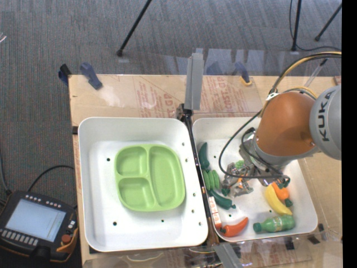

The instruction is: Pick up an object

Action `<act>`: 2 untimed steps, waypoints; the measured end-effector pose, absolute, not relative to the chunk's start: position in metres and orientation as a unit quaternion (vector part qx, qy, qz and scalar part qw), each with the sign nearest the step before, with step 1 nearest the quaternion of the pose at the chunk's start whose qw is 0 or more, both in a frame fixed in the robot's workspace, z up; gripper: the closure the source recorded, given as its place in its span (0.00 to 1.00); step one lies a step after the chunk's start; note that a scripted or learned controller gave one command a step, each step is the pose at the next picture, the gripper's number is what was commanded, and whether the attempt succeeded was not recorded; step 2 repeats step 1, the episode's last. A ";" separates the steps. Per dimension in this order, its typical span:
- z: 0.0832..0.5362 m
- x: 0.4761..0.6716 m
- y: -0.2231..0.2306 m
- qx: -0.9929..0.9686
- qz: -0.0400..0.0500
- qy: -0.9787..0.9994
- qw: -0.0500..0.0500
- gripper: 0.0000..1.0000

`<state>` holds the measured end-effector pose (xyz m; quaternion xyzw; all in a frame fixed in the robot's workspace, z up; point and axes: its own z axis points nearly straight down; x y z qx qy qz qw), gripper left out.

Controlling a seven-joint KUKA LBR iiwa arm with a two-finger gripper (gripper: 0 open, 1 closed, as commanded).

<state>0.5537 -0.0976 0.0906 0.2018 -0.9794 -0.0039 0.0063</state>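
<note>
My gripper (239,184) reaches down into the right bin (304,166), just right of several green toy vegetables (211,177) along the bin's left wall. The orange wrist band hides most of the hand. A yellow banana (274,201) with an orange carrot (281,191) lies right of the gripper. A red-orange chili pepper (237,226) and a green bottle (274,224) lie near the front wall. A small green item (240,164) shows just under the wrist.
The left bin (92,149) holds a green three-compartment plate (149,177). A metal post (193,82) stands behind the divider between the bins. A pendant with a screen (33,222) sits on the floor at the lower left.
</note>
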 end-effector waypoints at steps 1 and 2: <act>0.242 0.579 -0.071 0.292 0.001 -0.956 -0.006 1.00; 0.242 0.579 -0.071 0.292 0.001 -0.956 -0.006 1.00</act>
